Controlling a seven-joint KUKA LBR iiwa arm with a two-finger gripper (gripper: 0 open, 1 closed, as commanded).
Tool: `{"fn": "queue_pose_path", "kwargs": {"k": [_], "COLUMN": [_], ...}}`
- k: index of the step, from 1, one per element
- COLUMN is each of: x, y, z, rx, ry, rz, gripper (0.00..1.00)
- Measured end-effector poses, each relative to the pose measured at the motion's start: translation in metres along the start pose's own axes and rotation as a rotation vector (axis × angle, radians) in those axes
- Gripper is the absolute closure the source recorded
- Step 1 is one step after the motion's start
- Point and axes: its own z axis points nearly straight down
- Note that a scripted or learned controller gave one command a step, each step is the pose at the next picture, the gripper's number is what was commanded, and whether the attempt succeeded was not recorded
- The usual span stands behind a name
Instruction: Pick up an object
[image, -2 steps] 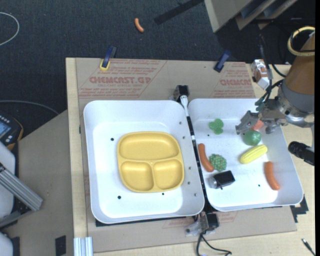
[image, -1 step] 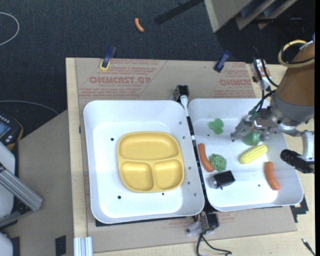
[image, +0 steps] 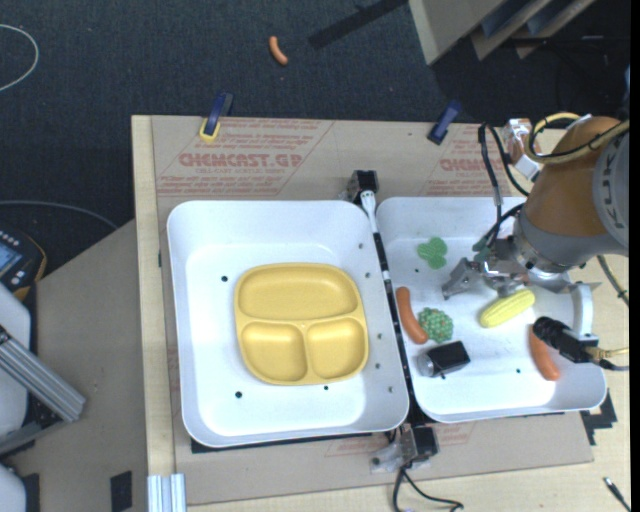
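Note:
My gripper (image: 470, 277) hangs low over the middle of the right bin (image: 470, 400), reaching in from the right. A yellow corn-like piece (image: 507, 307) lies just right of and below it, apart from it. A flat green leaf piece (image: 433, 251) lies up and to its left. Below the gripper sit a green broccoli head (image: 436, 323) and a red-orange sausage (image: 406, 314) along the bin's left wall. A black block (image: 446, 357) lies near the front, and an orange carrot (image: 546, 360) at the right front. I see nothing held in the gripper.
The left bin (image: 200, 300) holds a yellow divided plate (image: 300, 322) in its middle. A divider rim (image: 380, 270) separates the two bins. The arm's orange band (image: 570, 190) rises over the right bin's far right corner.

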Motion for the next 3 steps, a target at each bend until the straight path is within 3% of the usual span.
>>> {"fn": "queue_pose_path", "kwargs": {"k": [1,2,3], "x": [0.001,0.0,0.003], "y": [0.0,0.001,0.007], "z": [0.033,0.021,-0.042], "rx": [-0.002,-0.007,-0.015], "ry": [-0.001,-0.002,-0.005], "rz": [0.0,0.001,-0.001], "gripper": [0.0,1.0,1.0]}}
